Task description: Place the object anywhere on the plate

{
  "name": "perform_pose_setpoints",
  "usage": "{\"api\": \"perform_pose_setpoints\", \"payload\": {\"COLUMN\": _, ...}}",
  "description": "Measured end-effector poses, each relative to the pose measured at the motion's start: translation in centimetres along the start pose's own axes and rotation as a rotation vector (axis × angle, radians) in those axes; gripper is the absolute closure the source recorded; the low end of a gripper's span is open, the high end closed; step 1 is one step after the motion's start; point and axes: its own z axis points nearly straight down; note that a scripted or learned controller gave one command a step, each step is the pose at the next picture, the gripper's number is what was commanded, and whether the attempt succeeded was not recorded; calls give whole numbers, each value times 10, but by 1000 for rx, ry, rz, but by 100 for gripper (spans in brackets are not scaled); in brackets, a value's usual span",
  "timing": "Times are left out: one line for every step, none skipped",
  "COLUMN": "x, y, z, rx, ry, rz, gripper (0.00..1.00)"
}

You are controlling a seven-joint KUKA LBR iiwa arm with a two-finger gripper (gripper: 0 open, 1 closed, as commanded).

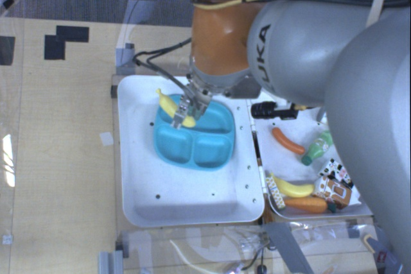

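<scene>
Tan bench [58, 163], 2 white bins; banana [168, 105] over blue plate [209, 144].

Over in the right bin [290, 210]: an orange sausage [288, 141] lying at a slant, a green bottle [316, 149] just right of it. Nearer, a yellow banana [293, 188] against an orange carrot [306, 205], with a patterned box [332, 184] to their right. Black squares [63, 42] far left on the bench [58, 170].
</scene>
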Motion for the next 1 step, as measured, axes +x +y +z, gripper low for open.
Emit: {"api": "perform_pose_setpoints", "payload": {"x": 13, "y": -16, "z": -53, "rx": 0, "ry": -1, "rz": 255, "gripper": 100}}
